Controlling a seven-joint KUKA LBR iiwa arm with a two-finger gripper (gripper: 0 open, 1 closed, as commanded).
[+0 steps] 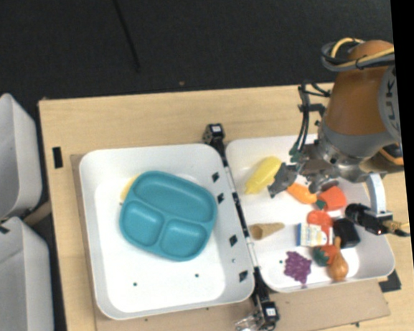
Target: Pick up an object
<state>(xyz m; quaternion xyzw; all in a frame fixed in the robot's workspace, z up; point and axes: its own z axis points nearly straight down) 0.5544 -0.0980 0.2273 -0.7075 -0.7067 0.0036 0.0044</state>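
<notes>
Over the right bin, arm enters from the right edge, orange band uppermost, grey wrist angled down and leftward. Gripper low in the bin's upper half, between a yellow oblong piece on its left and an orange carrot-shaped piece just below it. Claw seen from above as a dark cluster: cannot tell whether it is wide or narrow, nor whether it touches either piece. Nothing visibly held.

Other loose pieces in the same bin:
- tan cone lying near the divider
- purple grape bunch toward the front wall
- small printed carton mid-bin
- red-orange piece just above the carton, partly under the wrist
- brown rounded piece at the front, shape unclear

Left bin holds a teal divided plate, tilted. A yellow sliver shows at its upper-left edge, the rest hidden beneath. Arm's upper part cut off by the frame.
</notes>
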